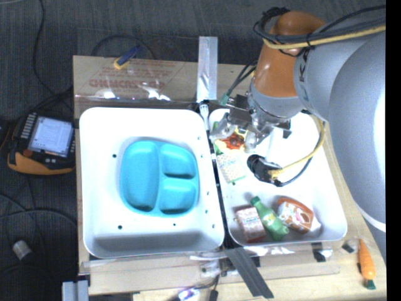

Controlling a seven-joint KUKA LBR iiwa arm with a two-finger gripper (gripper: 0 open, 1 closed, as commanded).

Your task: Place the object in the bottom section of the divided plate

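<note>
Your grey, orange-banded arm's gripper (245, 132), fingers' spread hidden, hangs over small red-and-white packets (233, 142) in the right white bin (329, 193); seat one squarely before crossing to the blue divided plate (160, 175).

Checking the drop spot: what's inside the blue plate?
Nothing lies in the blue plate; all three sections show bare. It sits in the left bin, hiding the floor beneath it.

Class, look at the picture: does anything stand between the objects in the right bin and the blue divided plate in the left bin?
Yes: the two bins' raised inner walls run between the right bin's objects, such as the green bottle, and the blue divided plate. The end effector sits low in the right bin, so anything carried must go up over them. Nothing lies on the plate.
</note>
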